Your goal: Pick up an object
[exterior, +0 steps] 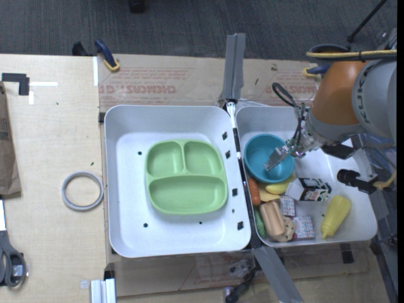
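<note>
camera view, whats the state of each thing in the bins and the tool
green divided plate: flat in the left bin, nothing on it
blue bowl: upright in the right bin
tool: over the blue bowl's rim
yellow bottle: lying on its side
banana: lying beside the bowl
small carton: lying on its side

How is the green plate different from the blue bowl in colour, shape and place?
The green plate is light green, the blue bowl is blue. The plate is flat, rounded-square, with three compartments; the bowl is round and deeper. The plate lies in the left bin; the bowl sits in the right bin, under the gripper. Both look plastic.
</note>
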Robot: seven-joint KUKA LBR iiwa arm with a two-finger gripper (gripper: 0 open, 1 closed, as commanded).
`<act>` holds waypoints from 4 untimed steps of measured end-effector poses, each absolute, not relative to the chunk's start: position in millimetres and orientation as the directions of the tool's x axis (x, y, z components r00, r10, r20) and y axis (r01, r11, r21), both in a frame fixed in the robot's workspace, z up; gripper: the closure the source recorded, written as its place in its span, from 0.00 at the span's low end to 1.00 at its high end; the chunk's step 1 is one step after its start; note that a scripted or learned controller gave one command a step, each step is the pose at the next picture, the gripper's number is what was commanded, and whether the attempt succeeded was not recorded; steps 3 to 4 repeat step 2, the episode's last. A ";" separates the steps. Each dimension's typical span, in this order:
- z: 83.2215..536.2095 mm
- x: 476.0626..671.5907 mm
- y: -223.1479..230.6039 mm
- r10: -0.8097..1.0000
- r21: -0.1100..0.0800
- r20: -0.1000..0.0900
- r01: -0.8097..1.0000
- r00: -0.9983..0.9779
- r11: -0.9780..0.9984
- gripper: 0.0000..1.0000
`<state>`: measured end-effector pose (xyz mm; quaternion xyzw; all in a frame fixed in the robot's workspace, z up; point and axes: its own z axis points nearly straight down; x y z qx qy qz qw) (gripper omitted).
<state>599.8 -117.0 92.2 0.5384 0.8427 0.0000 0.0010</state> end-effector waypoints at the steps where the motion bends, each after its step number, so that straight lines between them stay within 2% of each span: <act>1: 126.2 642.7 -103.6 0.744 0.002 -0.003 0.744 -0.669 0.669 0.00; 2: 92.2 623.8 -103.6 0.884 0.001 0.000 0.884 -0.467 0.467 0.00; 4: 92.2 623.8 -103.6 0.884 0.001 0.000 0.884 -0.467 0.467 0.00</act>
